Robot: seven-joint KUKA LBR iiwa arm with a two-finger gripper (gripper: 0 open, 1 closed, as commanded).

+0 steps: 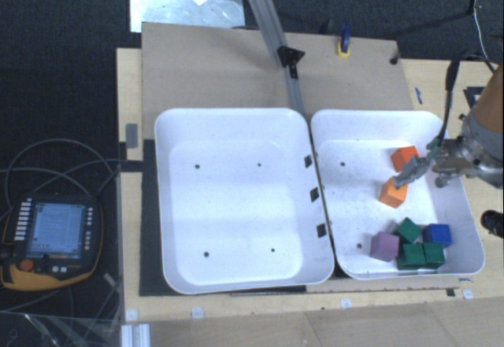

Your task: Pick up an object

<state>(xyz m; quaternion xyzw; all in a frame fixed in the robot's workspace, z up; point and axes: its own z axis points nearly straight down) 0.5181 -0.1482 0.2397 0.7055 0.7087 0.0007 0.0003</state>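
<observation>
In the right bin (354, 204) lie several small blocks. One orange block (404, 156) sits toward the far right, and a second orange block (393, 193) lies just in front of it. Near the front right corner cluster a purple block (384, 245), a green block (408, 229), a blue block (437, 234) and another green block (417, 256). My gripper (412, 173) reaches in from the right, low over the gap between the two orange blocks, close to both. Nothing shows as held.
The left bin (228, 204) stands beside the right one, their rims meeting at mid-bench. A slanted metal pole (268, 15) crosses the back of the bench. A teach pendant (51, 239) with cables lies on the floor at the left.
</observation>
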